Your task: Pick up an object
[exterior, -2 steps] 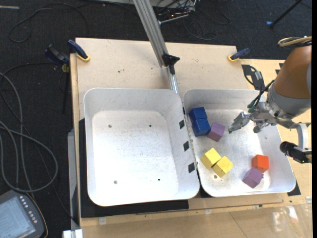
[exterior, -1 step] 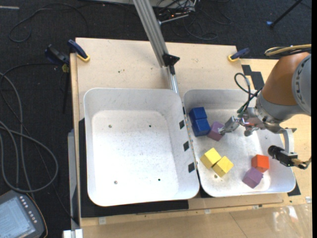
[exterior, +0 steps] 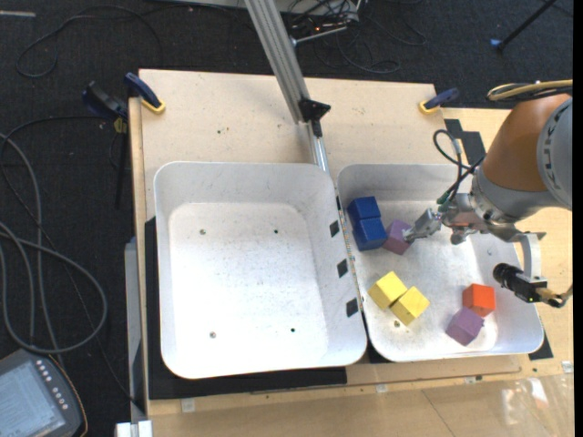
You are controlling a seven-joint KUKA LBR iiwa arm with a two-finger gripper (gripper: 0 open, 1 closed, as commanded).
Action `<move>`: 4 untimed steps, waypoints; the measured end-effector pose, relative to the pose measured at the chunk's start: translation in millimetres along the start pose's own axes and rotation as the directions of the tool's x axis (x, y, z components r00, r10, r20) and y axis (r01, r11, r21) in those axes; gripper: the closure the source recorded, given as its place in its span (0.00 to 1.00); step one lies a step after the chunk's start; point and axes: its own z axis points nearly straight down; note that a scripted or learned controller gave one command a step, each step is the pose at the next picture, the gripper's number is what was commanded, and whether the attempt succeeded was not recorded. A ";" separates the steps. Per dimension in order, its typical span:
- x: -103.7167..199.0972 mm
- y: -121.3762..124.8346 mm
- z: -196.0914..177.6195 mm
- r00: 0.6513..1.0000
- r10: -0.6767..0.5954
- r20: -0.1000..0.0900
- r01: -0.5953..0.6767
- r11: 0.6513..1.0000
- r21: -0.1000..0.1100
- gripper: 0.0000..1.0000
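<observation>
where blocks lie, claw point(exterior: 421, 228) nears purple cube point(exterior: 397, 238).

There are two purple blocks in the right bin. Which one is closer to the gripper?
The purple block beside the blue block, at: the gripper is right next to it. The other purple block lies near the bin's front edge, by the orange block.
</observation>
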 end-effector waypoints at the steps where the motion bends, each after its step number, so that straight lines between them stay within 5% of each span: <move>1: -0.4 0.4 -8.7 1.000 0.001 0.001 -0.001 1.000 -0.001 1.00; 3: -2.7 6.9 -111.5 1.000 -0.003 -0.003 0.003 1.000 0.015 1.00; 4: 47.4 20.5 -102.0 1.000 -0.007 -0.006 0.007 1.000 0.020 1.00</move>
